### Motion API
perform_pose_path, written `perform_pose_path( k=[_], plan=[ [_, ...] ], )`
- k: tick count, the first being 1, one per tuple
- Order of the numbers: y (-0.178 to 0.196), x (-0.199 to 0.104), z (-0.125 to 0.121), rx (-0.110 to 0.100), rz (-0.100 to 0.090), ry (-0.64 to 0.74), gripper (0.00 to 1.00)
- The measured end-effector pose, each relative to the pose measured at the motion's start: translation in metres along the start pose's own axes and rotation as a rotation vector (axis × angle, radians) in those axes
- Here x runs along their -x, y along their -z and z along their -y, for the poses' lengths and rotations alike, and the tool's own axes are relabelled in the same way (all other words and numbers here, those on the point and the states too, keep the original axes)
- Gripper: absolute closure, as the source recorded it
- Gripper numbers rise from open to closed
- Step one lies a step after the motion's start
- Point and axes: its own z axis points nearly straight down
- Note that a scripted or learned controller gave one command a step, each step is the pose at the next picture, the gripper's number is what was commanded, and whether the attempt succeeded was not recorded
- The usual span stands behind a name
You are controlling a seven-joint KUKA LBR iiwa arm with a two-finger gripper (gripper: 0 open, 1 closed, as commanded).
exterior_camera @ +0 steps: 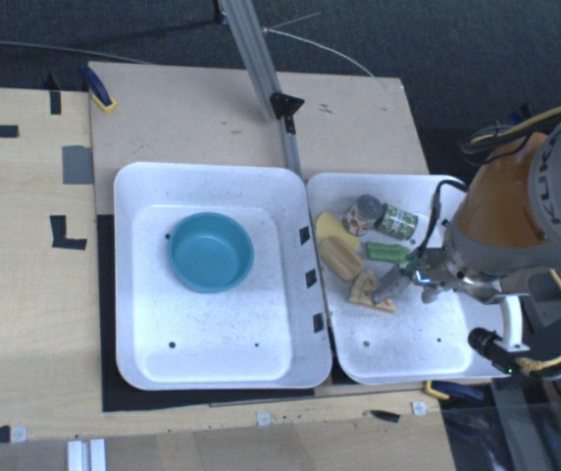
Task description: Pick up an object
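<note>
Grey arm with orange band [501,199] reaching in over the right bin [398,361], gripper [395,283] low above the bin floor. Open or closed: cannot tell from this slant, dark metal blurring against the clutter.

Directly at the jaws, toward the left bin, a tan wedge [369,294] lying flat on the white floor; touching or merely just beside, unclear. Not seen clamped or lifted.

Just past the jaws toward the far rim, a green marker [388,252] lying crosswise. Further that way, a small round can [364,214] and a green-labelled bottle [399,223] side by side. Left of the jaws, beyond the wedge, a tan roll [340,258] with a yellow piece [331,227] at its far end.

Well apart from the jaws, across the divide, a blue bowl [211,251] upright in the left bin [143,263]
</note>
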Motion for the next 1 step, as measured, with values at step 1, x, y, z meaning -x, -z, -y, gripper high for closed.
perform_pose_path(
  k=[1],
  plan=[
    [-0.0527, -0.0004, 0.0001, 0.005, 0.002, 0.000, 0.00]
  ],
)
